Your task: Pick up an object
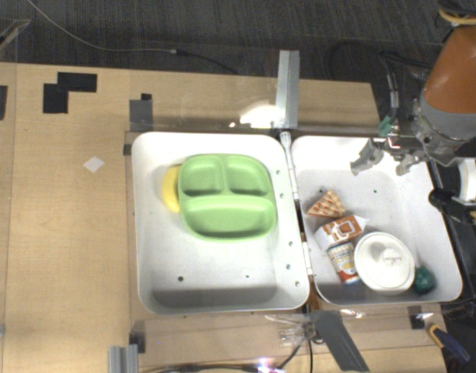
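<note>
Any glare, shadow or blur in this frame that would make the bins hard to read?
Camera view: a bright glare patch washes out the bench at the bins' top junction; the left bin has a soft shadow along its lower wall; the green divided plate and white bowl read clearly; the hand is small and slightly soft, its detail hard to resolve.

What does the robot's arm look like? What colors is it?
The arm has a big rounded orange band, like a pumpkin, with a grey ring below it. At its end sits the gripper, made of grey metal with two thin fingers. A tiny red and green spot shows near the wrist, and dark cables run beside it.
</note>
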Robot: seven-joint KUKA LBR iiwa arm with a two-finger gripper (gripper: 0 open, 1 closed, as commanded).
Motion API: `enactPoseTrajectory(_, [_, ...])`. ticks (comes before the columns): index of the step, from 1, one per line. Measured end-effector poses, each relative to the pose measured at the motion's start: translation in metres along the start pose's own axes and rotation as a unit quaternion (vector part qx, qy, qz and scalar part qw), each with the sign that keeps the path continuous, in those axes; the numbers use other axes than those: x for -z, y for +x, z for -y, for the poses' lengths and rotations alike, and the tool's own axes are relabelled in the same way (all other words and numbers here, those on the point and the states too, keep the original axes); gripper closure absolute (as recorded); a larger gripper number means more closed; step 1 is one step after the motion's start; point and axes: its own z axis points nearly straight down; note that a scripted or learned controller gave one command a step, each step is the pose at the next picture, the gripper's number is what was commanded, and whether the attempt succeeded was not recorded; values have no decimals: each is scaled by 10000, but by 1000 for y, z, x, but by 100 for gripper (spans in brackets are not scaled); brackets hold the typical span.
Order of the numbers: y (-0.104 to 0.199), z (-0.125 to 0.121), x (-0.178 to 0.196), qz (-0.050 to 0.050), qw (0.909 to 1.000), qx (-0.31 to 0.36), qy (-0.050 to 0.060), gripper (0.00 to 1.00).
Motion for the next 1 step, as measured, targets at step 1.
enactPoseTrajectory(1, [-8, -25, -23, 5, 9999, 155, -7, 0])
